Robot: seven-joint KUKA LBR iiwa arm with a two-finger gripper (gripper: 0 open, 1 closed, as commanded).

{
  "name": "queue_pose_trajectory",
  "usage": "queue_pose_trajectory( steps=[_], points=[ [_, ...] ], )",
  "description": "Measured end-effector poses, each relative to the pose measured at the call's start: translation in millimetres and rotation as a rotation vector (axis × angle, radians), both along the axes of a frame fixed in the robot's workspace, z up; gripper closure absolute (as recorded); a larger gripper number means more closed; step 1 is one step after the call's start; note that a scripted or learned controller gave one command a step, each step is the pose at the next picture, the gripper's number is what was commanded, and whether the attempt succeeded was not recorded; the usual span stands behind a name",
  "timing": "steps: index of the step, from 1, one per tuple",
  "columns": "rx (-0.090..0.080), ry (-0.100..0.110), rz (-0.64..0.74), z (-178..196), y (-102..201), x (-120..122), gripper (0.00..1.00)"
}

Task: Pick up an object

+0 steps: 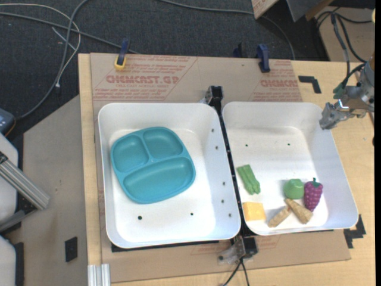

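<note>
Surface [178, 70] of brown board carrying two white bins. Left bin [119, 219]: one teal divided plate [153, 164], lying flat near centre. Right bin [268, 124]: five small items grouped in its near half: green pod-shaped piece [249, 179], long axis running front to back; yellow block [254, 211] just beside it; tan stick pieces [290, 212], angled; green round item [293, 188]; purple grape cluster [313, 194] touching it. End effector [331, 115]: at the right bin's far right rim, above the wall, nothing seen between its fingers; open or closed cannot be told. Any candidate object lies nearer the camera and leftward from it; the grape cluster is likely the closest.
</note>
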State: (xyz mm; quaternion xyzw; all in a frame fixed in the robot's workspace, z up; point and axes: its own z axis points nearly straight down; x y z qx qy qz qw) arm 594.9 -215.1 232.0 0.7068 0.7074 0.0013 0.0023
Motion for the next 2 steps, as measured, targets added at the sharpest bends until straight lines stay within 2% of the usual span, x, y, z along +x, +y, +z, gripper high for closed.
queue_pose_trajectory(
  steps=[1, 2],
  points=[
    [0.004, 0.005, 0.004, 7, 49, 0, 1.0],
    [0.004, 0.006, 0.006, 12, 111, -6, 1.0]
  ],
)
